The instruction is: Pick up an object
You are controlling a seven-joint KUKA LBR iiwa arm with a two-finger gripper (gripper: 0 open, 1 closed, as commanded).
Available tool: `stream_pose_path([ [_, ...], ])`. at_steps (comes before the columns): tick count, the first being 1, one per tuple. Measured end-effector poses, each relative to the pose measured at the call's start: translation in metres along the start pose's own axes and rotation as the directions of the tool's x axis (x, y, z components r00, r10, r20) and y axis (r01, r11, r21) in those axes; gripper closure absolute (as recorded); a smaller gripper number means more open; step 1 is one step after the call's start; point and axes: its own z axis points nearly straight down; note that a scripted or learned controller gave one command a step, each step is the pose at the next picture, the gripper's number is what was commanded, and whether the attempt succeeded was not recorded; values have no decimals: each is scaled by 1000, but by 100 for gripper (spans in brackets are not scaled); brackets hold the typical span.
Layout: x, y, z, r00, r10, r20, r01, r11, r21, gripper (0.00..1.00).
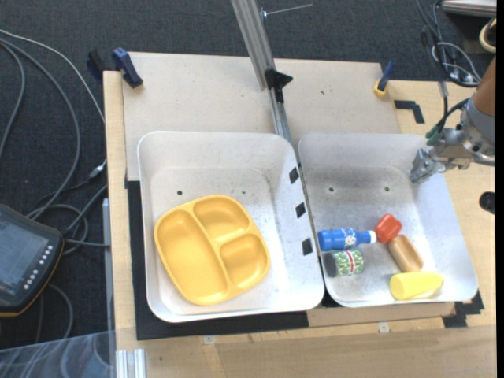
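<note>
In the right bin (354, 176), near its front, lie a blue and white bottle (345, 238), a red cap-like piece (387, 227), a brown cylinder (405, 252), a yellow block (415, 285) and a small green and dark can (345, 263). My gripper (424, 166) hangs at the right bin's far right rim, well above and behind these objects. Nothing shows between its fingers.
A yellow divided plate (211, 247) lies in the left bin (181, 160). A metal pole (252, 24) rises from the bench behind the bins. Blue clamps (126, 65) hold the board's far corners. Cables (453, 53) hang at the upper right.
</note>
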Motion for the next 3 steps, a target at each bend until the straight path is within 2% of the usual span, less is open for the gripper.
stream_pose_path([
  [3, 141, 7, -20, 1000, -5, -5, 5, 1000, 6, 100],
])
